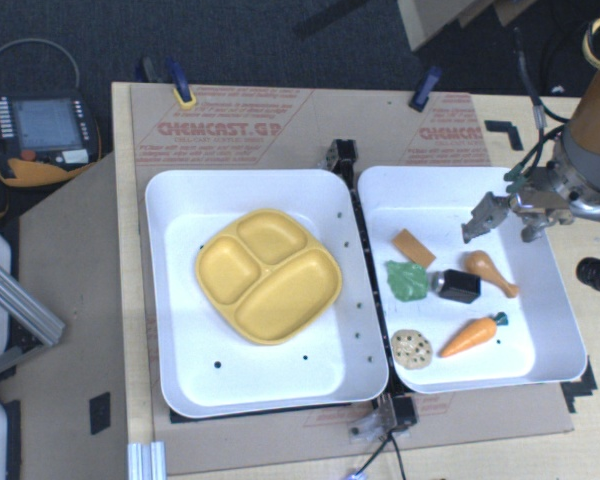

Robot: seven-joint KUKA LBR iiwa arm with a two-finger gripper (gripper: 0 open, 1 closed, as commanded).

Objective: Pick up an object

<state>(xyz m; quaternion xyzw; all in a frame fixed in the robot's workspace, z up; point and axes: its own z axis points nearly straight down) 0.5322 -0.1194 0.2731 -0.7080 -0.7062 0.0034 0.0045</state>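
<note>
Camera view is showing the gripper point(507, 218) hanging over the upper part of the right bin point(552, 368), its fingers spread apart and grasping nothing; the arm point(590, 148) is entering from three o'clock.

Candidate objects are lying in that bin: a tan block point(414, 247) at nine o'clock from the gripper; a drumstick point(490, 271) just below it at six o'clock; a black piece point(457, 286) touching a green leafy item point(408, 281) at about seven o'clock; a carrot point(473, 336) and a cookie point(411, 347) further down toward the near rim. The left bin point(170, 298) is holding a yellow divided plate point(269, 274).

Risks, as judged: the black piece and green leafy item are lying in contact, so a descent there is likely dragging both or pinching neither; the drumstick is tapering and may be slipping out sideways; the carrot is sitting near the lower wall, where a finger could be striking the rim.

Open room: bare floor is lying directly under the gripper and toward twelve o'clock; the tan block is standing apart from its neighbours, offering the freest approach.
</note>
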